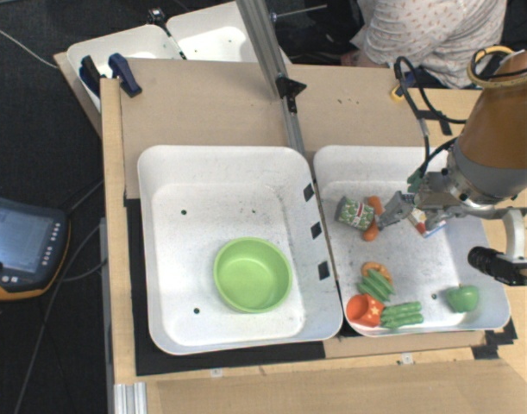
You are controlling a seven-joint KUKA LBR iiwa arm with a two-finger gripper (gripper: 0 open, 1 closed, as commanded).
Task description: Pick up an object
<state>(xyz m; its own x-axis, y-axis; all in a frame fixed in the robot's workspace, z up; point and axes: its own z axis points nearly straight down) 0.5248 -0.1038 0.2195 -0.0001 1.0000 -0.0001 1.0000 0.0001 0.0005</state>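
We are seeing the end effector (399, 214) hovering beside the small green-and-red labelled can (356, 213), its finger state being unclear.

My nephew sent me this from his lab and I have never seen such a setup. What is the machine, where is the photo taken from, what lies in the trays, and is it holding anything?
The photo comes from one fixed camera above the bench, looking down at a slant. The machine is a robot arm, grey with an orange band, reaching in from the right. At its end is a two-finger gripper, low over the right bin.

Two shallow white bins sit side by side. The left bin holds a green bowl. The right bin holds small toys: a green can with an orange piece beside it, near the gripper, and more green and orange pieces along the front edge.

I cannot tell whether it holds anything.
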